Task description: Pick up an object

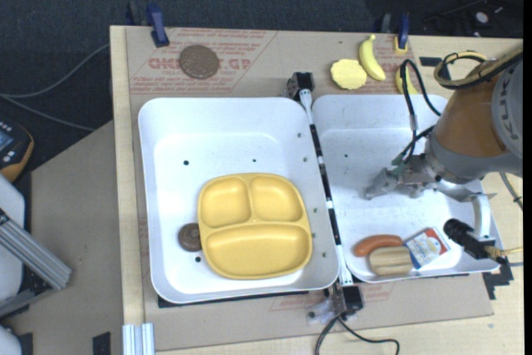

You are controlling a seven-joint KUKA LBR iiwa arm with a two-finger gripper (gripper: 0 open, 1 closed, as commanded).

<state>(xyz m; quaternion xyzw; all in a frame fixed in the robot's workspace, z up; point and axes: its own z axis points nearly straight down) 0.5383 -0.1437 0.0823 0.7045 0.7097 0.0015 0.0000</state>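
A: Take the yellow divided tray (253,224) as the landmark. Where did it sit?

B: In the left bin (166,137), toward that bin's near side, three compartments facing up. A small brown disc (189,238) lay touching the tray's left edge, partly tucked beside it.

A: And the gripper (384,184)?

B: Off to the right of the tray, across the divider, low over the floor of the right bin (357,116). The arm (478,129) came in from the right, its orange band above the wrist. The grey fingers pointed back toward the tray. Whether they were spread or closed could not be told from that angle, and nothing was seen between them.

A: What was there to pick up?

B: Right of the tray's near corner, in the right bin's near end, lay an orange-red sausage-shaped piece (377,244), a tan roll-shaped piece (389,261) just in front of it, and a small white packet with red and blue print (427,247) touching the roll's right end. All three sat apart from the gripper, nearer the camera than it.

A: Anything beyond the bins?

B: Behind the tray, on the bench (249,54), a brown round disc (199,61). Farther right, a yellow banana (371,58) and a yellow round piece (348,74) side by side.
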